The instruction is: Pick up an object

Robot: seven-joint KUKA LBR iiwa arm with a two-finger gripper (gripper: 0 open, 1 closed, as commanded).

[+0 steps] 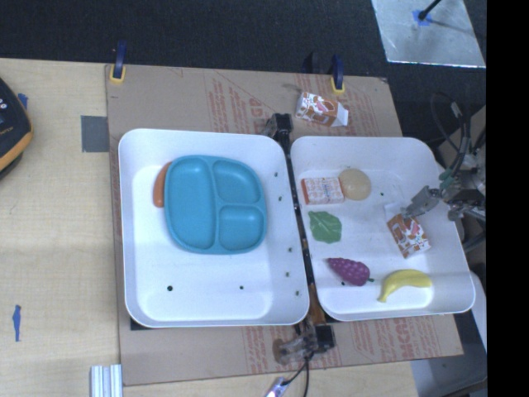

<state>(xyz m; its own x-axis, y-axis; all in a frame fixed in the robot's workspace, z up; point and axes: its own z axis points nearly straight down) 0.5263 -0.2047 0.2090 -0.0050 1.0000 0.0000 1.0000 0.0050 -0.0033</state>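
My gripper [442, 207] reaches in over the right rim of the right bin [376, 151]. It is open, with nothing between its fingers. Just below its left finger [421, 199] a small red and white carton [408, 235] lies on the bin floor. Also in this bin are a yellow banana [404, 284], purple grapes [349, 270], a green leaf [326, 226], a beige round piece [355, 184] and a red and white box [321, 190].
The left bin [207, 300] holds a blue divided plate [216, 204] with an orange item [159, 185] poking out from under its left edge. Another small carton [321, 110] lies on the cardboard behind the bins. A yellow and black device [12, 131] sits at the far left.
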